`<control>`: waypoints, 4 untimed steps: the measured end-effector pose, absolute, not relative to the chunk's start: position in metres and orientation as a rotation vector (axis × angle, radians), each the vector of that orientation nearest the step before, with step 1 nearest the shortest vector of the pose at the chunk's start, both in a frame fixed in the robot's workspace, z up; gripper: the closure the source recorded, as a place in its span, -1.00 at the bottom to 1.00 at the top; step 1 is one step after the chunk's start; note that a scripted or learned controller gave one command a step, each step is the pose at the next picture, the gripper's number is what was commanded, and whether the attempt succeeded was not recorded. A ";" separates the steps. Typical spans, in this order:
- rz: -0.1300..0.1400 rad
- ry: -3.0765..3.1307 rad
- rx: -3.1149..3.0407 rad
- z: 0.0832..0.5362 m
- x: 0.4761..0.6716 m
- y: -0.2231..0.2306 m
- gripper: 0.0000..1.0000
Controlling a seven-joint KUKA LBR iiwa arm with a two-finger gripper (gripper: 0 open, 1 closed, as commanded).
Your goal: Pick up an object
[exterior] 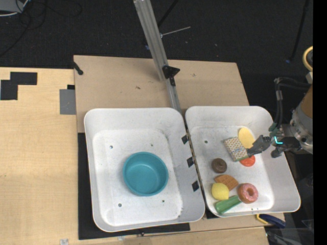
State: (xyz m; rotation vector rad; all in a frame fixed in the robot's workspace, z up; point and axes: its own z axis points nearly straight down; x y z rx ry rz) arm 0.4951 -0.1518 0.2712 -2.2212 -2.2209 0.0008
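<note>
Robotics lab bench: plywood board [204, 83] on dark carpet, aluminium extrusion mast [153, 34] rising behind two white bins [102, 121], loose cables at the board's far left corner

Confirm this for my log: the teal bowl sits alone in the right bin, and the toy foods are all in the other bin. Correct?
Not quite. The camera view shows the teal bowl alone in the left bin; the toy foods, such as the pink donut, are all in the other bin.
</note>
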 end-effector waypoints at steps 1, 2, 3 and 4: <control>0.001 -2.221 -2.221 0.271 0.495 -0.152 -1.00; 0.005 -2.219 -2.218 0.212 0.488 -0.147 -1.00; 0.004 -2.219 -2.218 0.170 0.488 -0.147 -1.00; 0.005 -2.219 -2.218 0.111 0.494 -0.147 -1.00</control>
